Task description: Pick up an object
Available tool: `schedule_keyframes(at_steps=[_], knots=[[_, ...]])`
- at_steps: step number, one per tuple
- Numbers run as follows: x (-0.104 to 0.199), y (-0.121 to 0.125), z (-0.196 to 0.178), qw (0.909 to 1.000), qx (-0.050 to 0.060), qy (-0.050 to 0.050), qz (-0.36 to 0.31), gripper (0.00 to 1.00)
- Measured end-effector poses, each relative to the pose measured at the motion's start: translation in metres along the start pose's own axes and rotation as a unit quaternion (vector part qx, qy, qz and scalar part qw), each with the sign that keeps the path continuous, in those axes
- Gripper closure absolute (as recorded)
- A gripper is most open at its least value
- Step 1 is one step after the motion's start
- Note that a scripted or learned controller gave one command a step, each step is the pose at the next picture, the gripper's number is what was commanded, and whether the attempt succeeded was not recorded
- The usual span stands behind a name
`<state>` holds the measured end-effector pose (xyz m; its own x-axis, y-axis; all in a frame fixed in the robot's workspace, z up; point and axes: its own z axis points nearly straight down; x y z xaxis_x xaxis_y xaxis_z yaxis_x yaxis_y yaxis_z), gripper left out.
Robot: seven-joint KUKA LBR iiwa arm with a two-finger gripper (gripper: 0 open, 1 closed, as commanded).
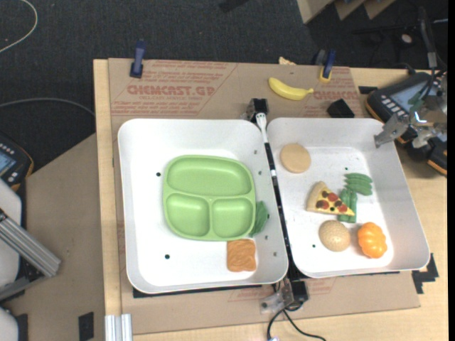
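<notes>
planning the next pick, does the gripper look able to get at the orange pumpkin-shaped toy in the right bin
Probably yes. The orange pumpkin-shaped toy lies open from above near the front corner of the right white bin. A round beige bread roll sits close on one side, so there is little room there. The gripper is at the bin's far right edge.

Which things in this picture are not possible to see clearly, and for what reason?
- Gripper, camera view: small and blurred at the right edge; its arm is cut off there.
- Green item, camera view: mostly hidden under the green plate; kind unclear.
- Green vegetable, camera view: too small to identify.
</notes>
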<state>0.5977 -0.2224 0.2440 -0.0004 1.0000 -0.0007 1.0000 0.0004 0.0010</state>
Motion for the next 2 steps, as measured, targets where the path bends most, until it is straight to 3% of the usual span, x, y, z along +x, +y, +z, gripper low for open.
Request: schedule_keyframes(at_steps=[1, 2], knots=[[0.0952, -0.0781, -0.1957, 0.9999, -0.010, 0.000, -0.004, 0.00], [0.0912, -0.0770, -0.1955, 1.0000, -0.003, -0.001, -0.001, 1.00]])
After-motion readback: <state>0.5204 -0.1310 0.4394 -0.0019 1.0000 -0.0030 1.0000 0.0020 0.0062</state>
